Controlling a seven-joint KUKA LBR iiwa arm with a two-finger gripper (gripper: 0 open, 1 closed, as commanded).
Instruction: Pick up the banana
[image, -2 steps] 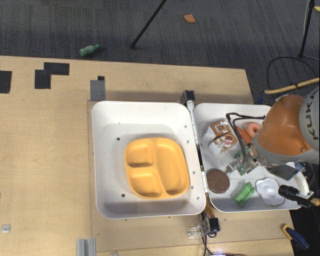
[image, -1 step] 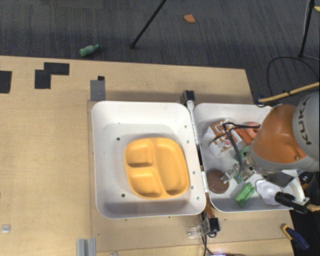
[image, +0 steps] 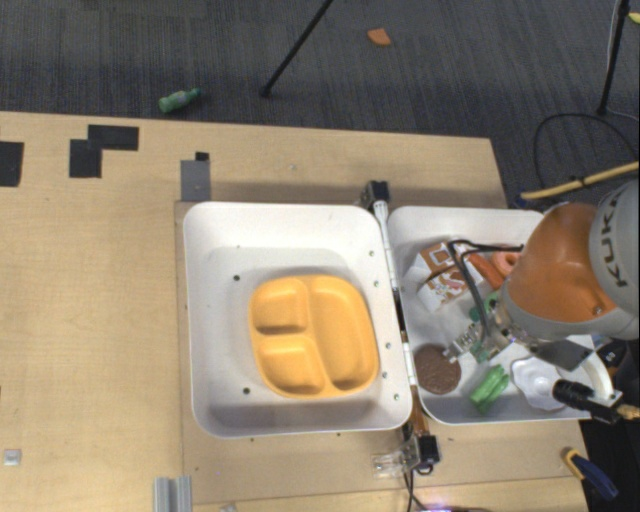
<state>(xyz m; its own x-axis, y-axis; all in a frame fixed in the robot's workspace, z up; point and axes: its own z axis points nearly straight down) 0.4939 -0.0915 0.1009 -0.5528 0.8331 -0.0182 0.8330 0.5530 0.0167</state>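
In the right bin (image: 500, 215): the arm (image: 565, 275) reaches in from the right, its orange band over the bin's middle and far right.
Jaws: low in the right bin, at the end of the wrist, between a brown round disc (image: 437, 369) and a green piece (image: 489, 387); I cannot tell whether they are open or closed, and nothing shows between them.
Banana: I cannot tell where it lies; the arm hides much of the right bin.
Brown round disc: near the bin's front left corner, flat on the floor of the bin.
Green piece: just right of the disc, near the front wall.
White item (image: 535, 380): right of the green piece, partly under the arm.
Packet (image: 440, 275): brown and white, toward the back left of the right bin, with an orange item (image: 490, 268) just beside it at the arm's edge.
Left bin (image: 215, 330): holds a yellow divided plate (image: 312, 335), three compartments, lying flat near the middle.
Worktop (image: 90, 330): pale wood, carrying both bins side by side, their inner walls touching.
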